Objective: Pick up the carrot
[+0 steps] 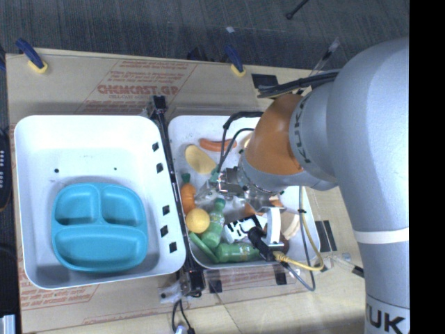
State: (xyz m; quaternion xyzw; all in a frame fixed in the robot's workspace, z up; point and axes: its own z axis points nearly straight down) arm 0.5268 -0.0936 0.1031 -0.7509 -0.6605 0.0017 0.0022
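Reaching in from the right, the arm point(361, 152) hangs low over the right bin point(182, 125), its orange band point(274, 141) sitting above the middle of the clutter. The pincer point(233, 186) is down among the items there, but wrist and cabling hide its tips, so I cannot tell whether it is open or closed, or whether anything is in it.

The carrot point(188, 197) lies at the bin's left wall, a short orange piece just above a lemon point(197, 220) and below a pale yellow slice point(199, 160). It sits just left of the pincer, and I can't say whether they touch. A long reddish-orange sausage point(215, 145) lies near the far wall, partly under the arm. Green vegetables point(226, 245) are heaped along the near edge, beside a black-and-white part of the wrist.

Over in the left bin point(42, 145), a blue divided tray point(101, 225) rests toward the near side, well apart from the arm. Both bins stand side by side on the brown tabletop point(125, 82), with blue clamps point(31, 56) at its far edge.
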